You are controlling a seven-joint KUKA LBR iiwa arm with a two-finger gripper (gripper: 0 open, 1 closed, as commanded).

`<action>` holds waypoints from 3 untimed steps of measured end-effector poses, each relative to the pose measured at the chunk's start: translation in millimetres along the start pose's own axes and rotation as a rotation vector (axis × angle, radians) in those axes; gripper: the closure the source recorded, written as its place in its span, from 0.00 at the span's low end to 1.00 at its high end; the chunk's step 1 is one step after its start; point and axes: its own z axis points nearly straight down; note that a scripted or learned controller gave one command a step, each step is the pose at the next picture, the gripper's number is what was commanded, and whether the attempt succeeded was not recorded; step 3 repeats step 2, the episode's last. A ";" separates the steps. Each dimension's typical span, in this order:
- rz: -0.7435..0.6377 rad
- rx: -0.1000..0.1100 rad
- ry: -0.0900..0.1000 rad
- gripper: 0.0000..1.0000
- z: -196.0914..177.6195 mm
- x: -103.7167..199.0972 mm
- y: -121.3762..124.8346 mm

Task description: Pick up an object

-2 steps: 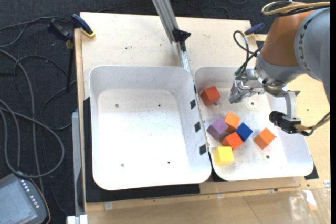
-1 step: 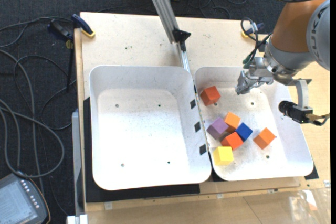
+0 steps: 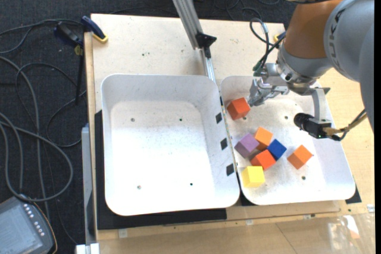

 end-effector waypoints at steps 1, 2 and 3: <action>-0.001 -0.001 0.002 1.00 -9.0 61.8 11.7; 0.000 -0.002 0.001 1.00 -22.9 114.7 29.3; 0.000 -0.002 0.001 1.00 -22.9 114.7 29.3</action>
